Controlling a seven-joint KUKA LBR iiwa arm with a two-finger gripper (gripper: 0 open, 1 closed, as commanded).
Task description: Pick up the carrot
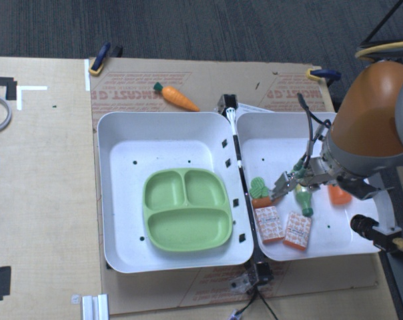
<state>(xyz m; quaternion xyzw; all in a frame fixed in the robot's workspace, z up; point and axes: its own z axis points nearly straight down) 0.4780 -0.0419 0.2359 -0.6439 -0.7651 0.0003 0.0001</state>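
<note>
The carrot (177, 98), orange with a small green top, lies on the brown cardboard behind the left bin (115, 179), outside both bins. My gripper (289, 187) hangs low inside the right bin (268, 135), far to the right of the carrot and nearer the camera. Its fingers look open, and I see nothing between them. A yellow-green bottle (303, 199) lies just beside the right finger.
A green divided plate (187, 209) sits in the left bin. The right bin also holds a green leafy piece (259, 187) with an orange bit under it, two small boxes (269, 224) (297, 231) and an orange object (339, 195). Blue clamps (100, 58) (327, 75) grip the cardboard's back corners.
</note>
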